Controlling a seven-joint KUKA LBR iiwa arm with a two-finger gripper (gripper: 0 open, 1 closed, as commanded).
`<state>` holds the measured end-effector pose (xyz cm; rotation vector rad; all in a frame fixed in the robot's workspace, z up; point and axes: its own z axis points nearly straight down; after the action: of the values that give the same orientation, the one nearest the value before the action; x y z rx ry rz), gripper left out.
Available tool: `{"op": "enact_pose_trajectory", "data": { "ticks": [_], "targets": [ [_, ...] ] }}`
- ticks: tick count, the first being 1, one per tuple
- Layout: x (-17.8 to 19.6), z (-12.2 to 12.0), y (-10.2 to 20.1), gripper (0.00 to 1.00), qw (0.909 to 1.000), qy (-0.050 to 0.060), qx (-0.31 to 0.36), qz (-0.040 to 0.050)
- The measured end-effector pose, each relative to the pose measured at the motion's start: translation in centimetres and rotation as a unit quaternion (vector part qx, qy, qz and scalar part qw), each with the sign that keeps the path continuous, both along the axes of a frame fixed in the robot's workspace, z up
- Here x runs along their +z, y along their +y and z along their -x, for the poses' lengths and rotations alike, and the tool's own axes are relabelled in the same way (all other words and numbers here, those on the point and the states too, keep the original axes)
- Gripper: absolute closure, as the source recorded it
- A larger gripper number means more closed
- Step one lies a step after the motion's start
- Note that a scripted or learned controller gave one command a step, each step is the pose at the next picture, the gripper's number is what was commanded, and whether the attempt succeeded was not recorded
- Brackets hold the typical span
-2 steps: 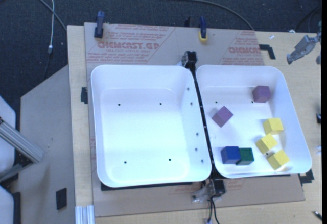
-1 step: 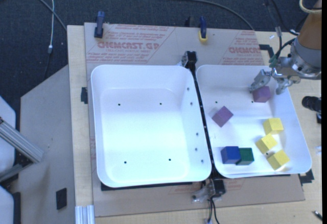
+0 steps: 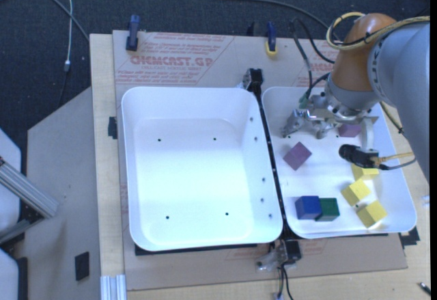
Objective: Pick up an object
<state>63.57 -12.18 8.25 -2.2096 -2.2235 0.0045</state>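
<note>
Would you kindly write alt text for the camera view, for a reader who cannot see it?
A grey robot arm's gripper hangs over the right bin, which holds purple, blue, green and yellow blocks. The left bin sits beside it.

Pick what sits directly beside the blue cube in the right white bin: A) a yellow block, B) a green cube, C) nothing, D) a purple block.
B: the blue cube touches a green cube on its right, near the right white bin's front rim.
</note>
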Motion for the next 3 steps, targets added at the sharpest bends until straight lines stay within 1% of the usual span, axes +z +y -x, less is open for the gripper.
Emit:
{"op": "enact_pose_trajectory", "data": {
  "ticks": [1,2,3],
  "targets": [
    [0.5,5.8,2.2,0.0,1.0,-0.003,-0.003,0.001],
    [11.1,4.2,8.9,0.0,0.9996,-0.009,0.028,0.0008],
    [1.4,6.4,2.6,0.0,1.0,0.0,-0.006,0.0017]
  ]
}}
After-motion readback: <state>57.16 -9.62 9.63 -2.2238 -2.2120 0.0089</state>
